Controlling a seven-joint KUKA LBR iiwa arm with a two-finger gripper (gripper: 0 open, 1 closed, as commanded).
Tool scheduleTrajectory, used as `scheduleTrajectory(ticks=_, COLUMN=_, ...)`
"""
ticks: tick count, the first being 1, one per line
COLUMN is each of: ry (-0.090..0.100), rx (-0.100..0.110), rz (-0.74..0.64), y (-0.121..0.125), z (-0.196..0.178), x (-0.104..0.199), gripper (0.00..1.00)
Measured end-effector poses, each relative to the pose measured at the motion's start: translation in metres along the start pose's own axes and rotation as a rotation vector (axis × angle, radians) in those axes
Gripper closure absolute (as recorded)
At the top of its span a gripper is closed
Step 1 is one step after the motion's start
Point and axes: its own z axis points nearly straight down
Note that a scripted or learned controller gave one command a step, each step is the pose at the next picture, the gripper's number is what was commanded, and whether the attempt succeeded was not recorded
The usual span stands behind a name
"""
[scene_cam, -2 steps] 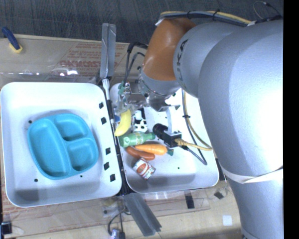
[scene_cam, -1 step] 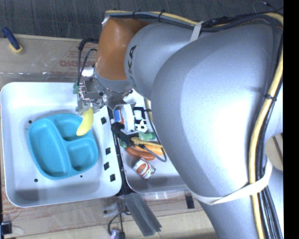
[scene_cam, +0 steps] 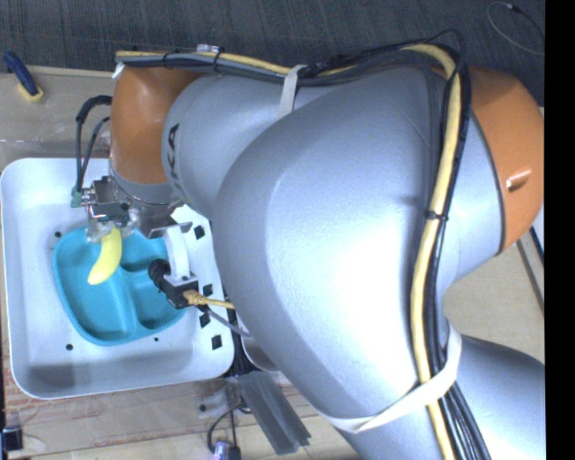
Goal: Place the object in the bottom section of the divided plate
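Note:
A blue divided plate [scene_cam: 125, 307] lies in the left white bin [scene_cam: 38, 372]. A yellow toy banana [scene_cam: 103, 260] hangs upright over the plate's upper left section, its lower end close to the plate floor. My gripper [scene_cam: 112, 230] stands directly over it, shut on the banana's upper end. The plate's lower sections hold nothing that I can see. The right edge of the plate is hidden under the wrist.
The grey arm [scene_cam: 364, 238] covers the right bin and most of the bench. A black cable fitting with a yellow tip [scene_cam: 184, 293] hangs over the plate's right side. A blue-handled tool [scene_cam: 21, 75] lies on the bench at the top left.

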Motion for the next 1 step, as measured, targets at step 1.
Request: scheduleTrajectory(ticks=1, ry=0.000, rx=0.000, rz=0.000, y=0.0002, z=-0.0003, x=-0.0002, gripper=0.00)
